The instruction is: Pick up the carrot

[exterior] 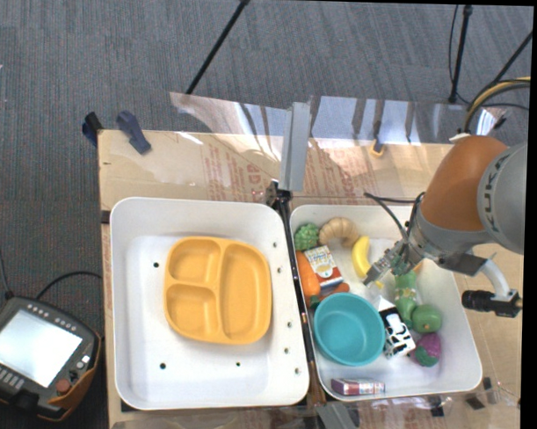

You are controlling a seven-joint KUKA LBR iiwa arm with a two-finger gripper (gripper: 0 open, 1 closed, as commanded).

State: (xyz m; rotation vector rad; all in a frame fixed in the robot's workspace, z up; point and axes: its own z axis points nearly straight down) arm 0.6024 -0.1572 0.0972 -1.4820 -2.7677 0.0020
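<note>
Hovering over the right bin (471,366), our gripper (385,266) sits beside the banana (361,255), right of the wedged carrot (307,279); whether the fingers are open, we cannot tell.

A single fixed camera looks down at a slant from above the table (209,168), far enough to take in both white bins (136,240) and surrounding carpet (71,62).

Yellow tray (218,288) — teal bowl (349,329), banana (361,255)
</note>
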